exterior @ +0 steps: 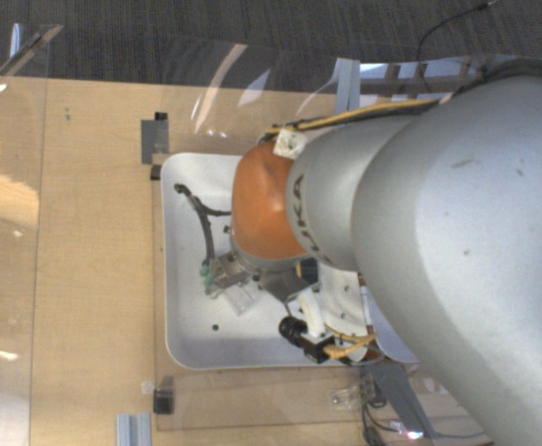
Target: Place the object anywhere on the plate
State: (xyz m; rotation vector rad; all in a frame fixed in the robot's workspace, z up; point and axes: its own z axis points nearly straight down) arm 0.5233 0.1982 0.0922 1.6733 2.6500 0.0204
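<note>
My gripper [222,280] hangs low over the left white bin [182,328], at about the bin's middle. A green part and a black cable show on its left side. The grey arm with its orange band [263,207] covers most of the bin's right half and everything to the right of it. A small dark speck [216,326] lies on the bin floor just in front of the gripper; I cannot tell what it is. Whatever is under the arm is hidden.
The bin sits on a wooden bench [75,249] with black clamps at its far-left corner [158,137] and near-left corner [163,400]. A clear plastic shield [29,110] stands at the left. Cables and a metal frame [382,72] lie behind the arm.
</note>
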